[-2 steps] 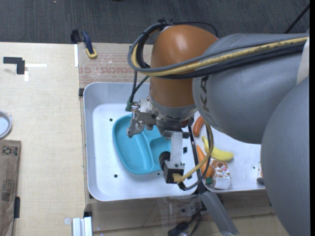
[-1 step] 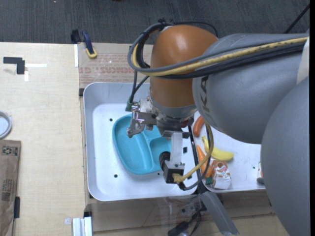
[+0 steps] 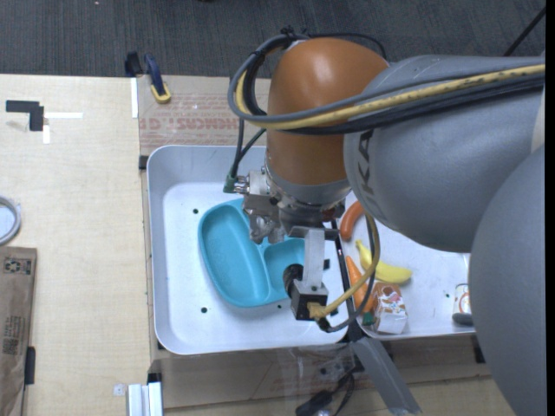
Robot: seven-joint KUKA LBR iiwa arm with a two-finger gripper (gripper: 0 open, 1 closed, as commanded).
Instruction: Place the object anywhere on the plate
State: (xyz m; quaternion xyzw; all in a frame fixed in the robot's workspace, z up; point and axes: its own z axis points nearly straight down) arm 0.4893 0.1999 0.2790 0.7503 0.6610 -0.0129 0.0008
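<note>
A blue plate lies in the white bin, left of centre. My gripper hangs directly over the plate's right part, under the orange wrist band, and the arm hides what is beneath it. To the right of the arm lie a yellow banana, an orange carrot-like piece, another orange piece and a small white carton with a red print. I see nothing between the gripper and the plate.
The bin's left half around the plate is bare white floor. A wooden bench surface spreads to the left, with a roll of tape and a brown paper bag at its left edge. A blue-yellow clamp sits behind the bin.
</note>
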